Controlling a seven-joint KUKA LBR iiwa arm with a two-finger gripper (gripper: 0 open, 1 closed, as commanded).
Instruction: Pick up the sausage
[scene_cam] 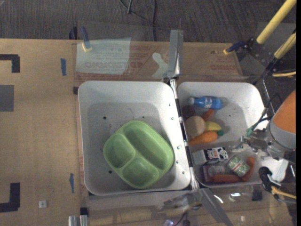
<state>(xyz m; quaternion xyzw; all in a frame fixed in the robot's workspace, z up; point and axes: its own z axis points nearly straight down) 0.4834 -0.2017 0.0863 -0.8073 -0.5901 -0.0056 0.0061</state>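
1. Camera view puts the sausage (225, 177) in the right bin (251, 95), in its near corner, among toy foods.
2. It lies lengthwise, roughly parallel to the bin's near wall, beside a green carton (237, 165).
3. It looks reddish-brown, slim and smooth.
4. From the gripper (256, 142) it sits down-left, close by.
5. I cannot tell its grip state.

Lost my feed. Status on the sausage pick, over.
Gripper over right bin, fingers unclear. Sausage lying at near wall, not held. Green carton touching it.
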